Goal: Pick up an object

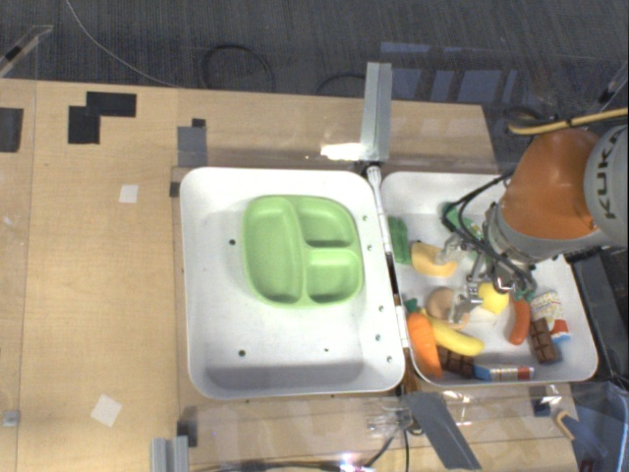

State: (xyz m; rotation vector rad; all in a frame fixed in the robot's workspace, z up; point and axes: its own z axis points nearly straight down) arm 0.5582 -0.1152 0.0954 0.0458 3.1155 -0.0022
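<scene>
The grey arm with its orange band (550,187) reaches in over the right-hand shallow white bin (587,362), and its tool (479,288) hangs low among the toy food there. Cables and metal parts crowd the tip, so I cannot tell how far the tool stands open or whether it has hold of anything.

Taking the tool as the landmark: just to its left and slightly above lies a pale yellow, banana-like piece (428,259), and beyond that a slim green piece (398,236) rests along the bin's left wall. Just below-left of the tool sits a small round brownish object (440,303), close to the tip; whether they touch is unclear. A small yellow lump (494,301) lies right beside the tool on its lower right. Further below are a yellow banana (458,339), an orange carrot (423,340) by the left wall, a dark brown block (455,363) and a slim red-and-blue stick (504,372). To the lower right lie a red-orange chili-shaped piece (518,323) and a brown chocolate-like bar (543,340).

Well to the left of the tool, the left-hand white bin (211,362) holds a light green divided plastic tray (300,249). Both bins rest on the wooden bench (88,293).
</scene>
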